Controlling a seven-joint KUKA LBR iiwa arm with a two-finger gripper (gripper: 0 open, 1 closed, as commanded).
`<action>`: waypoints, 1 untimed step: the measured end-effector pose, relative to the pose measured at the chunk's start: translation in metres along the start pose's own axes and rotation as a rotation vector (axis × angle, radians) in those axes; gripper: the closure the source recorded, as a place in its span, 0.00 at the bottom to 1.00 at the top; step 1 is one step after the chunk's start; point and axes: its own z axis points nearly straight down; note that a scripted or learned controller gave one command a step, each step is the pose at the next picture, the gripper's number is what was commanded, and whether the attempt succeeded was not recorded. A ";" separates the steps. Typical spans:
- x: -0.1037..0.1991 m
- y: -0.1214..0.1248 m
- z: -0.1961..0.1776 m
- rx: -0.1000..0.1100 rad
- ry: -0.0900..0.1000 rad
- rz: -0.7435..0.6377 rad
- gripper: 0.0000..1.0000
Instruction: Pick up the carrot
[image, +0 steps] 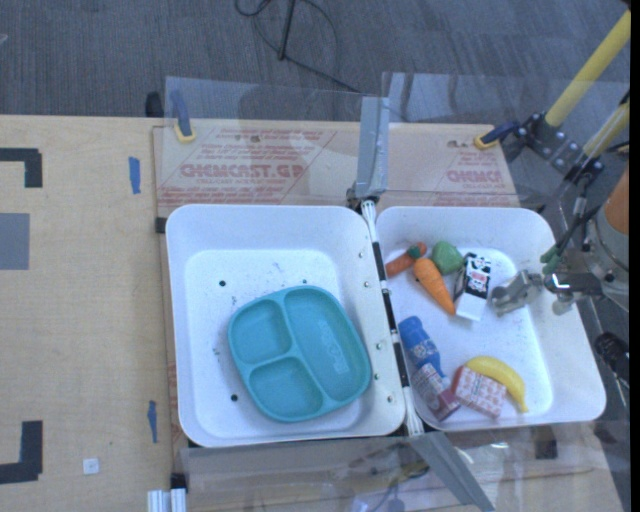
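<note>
The carrot (434, 284) is orange and tapered and lies slanted in the upper left part of the right bin (575, 400). A green piece (447, 257) sits at its upper end. A smaller orange vegetable (403, 264) lies just to its left, near the bin's wall. My gripper (508, 294) reaches in from the right and hangs over the bin's upper right area. It is to the right of the carrot, with a white and black carton (476, 281) between them. Its fingers look open, with nothing between them.
A blue bottle (417, 343), a pink box (479, 391) and a yellow banana (502, 378) lie in the lower half of the right bin. The left bin (195, 250) holds a teal divided plate (297, 351). A raised ridge separates the two bins.
</note>
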 end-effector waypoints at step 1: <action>0.035 0.022 0.002 -0.004 -0.002 0.064 0.00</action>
